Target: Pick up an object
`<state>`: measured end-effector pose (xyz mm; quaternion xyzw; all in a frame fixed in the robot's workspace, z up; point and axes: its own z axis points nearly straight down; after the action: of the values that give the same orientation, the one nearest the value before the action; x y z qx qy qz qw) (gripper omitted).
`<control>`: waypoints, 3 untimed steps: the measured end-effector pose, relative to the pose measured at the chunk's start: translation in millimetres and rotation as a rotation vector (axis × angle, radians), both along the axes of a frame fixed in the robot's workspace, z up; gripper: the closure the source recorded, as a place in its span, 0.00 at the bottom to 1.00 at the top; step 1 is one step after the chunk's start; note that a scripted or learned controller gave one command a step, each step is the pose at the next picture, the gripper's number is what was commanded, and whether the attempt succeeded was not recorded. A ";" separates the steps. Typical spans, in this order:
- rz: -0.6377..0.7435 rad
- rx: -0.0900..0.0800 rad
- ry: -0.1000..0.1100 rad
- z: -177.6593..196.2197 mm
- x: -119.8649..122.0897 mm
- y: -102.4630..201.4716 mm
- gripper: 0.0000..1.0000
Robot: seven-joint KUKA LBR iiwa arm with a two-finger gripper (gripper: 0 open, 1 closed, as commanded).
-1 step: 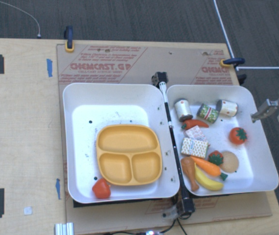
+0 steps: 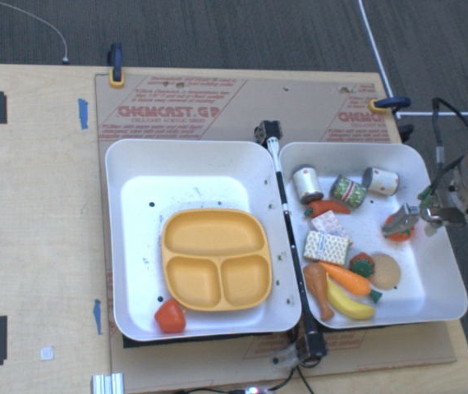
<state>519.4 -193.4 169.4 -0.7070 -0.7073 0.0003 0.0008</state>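
Reaching into the right bin point(image 2: 447, 290) from its right rim — grab not yet secured.

Gripper point(image 2: 412, 217) low over the bin's right side, just beside a small red-and-grey object point(image 2: 398, 226); touching or merely over it — cannot tell, and cannot tell either whether the pincer stands apart or together. Better to come straight down on that lone piece, well apart from the crowded cluster: carrot point(image 2: 349, 278), banana point(image 2: 351, 303), checkered box point(image 2: 327, 245), green can point(image 2: 349, 191), white cup point(image 2: 381, 180). Best to centre before closing, keep clear of the bin wall, lift slowly and check for slip. Left bin point(image 2: 135, 179) with yellow tray point(image 2: 216, 258) and red piece point(image 2: 170, 317) — nothing to disturb there.
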 end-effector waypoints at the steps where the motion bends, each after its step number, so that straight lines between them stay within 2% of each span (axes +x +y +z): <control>1: 0.000 -0.002 -0.004 -74.0 1.4 26.9 0.00; 2: -0.001 -0.009 -0.021 -79.3 -31.7 90.5 0.00; 3: -0.006 -0.017 -0.030 -67.6 -29.8 86.5 1.00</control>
<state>489.6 -106.8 101.8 -0.7090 -0.7050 -0.0040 -0.0158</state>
